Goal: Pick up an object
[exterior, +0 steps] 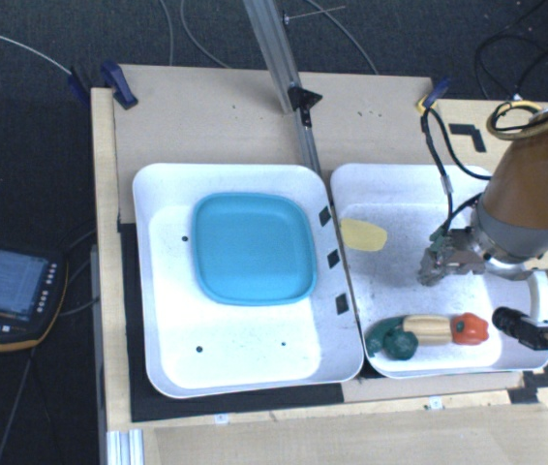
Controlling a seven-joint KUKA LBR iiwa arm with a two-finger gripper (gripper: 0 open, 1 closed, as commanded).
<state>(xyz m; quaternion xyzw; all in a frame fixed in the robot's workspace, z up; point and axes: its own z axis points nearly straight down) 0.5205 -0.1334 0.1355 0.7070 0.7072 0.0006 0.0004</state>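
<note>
In the right bin (400, 197) lie a pale yellow flat piece (363, 234) near the left wall, a dark green lump (392, 341) at the front, a tan wooden cylinder (428, 329) beside it and a red tomato-like piece (469, 328) at that cylinder's right end. My gripper (436, 265) hangs low over the bin's middle right, above bare floor, about a hand's width behind the cylinder. Nothing shows between its tips.
The left bin (158, 260) holds a blue square plate (254, 248). A metal pole (274, 37) slants down to the divider between the bins. Cables trail behind the bench, and a teach pendant (8, 289) lies on the floor at the left.
</note>
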